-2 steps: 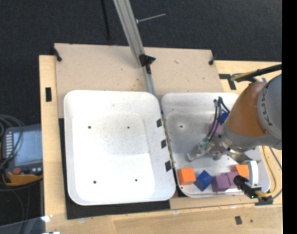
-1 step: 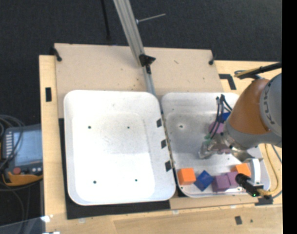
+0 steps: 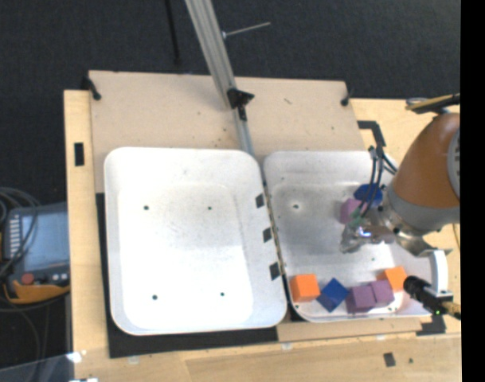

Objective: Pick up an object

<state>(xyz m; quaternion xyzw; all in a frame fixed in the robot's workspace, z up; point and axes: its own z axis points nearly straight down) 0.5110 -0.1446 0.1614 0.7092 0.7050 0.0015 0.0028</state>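
Note:
My gripper (image 3: pixel 355 239) hangs low over the middle right of the right bin (image 3: pixel 306 189), under the grey and orange wrist. A pale purple block (image 3: pixel 350 209) sits just above it, partly hidden by the arm, beside a blue piece (image 3: pixel 368 192). Along the bin's front wall lie an orange block (image 3: pixel 306 286), a blue block (image 3: pixel 333 294), a purple block (image 3: pixel 368 296) and a second orange block (image 3: pixel 394 277). Nothing shows between the fingers.
The left bin (image 3: pixel 186 237) lies beside the right one, with black clips at their shared edge. A slanted metal rail (image 3: pixel 214 46) rises from the bench's back. A control pendant (image 3: pixel 31 249) sits off the bench at left.

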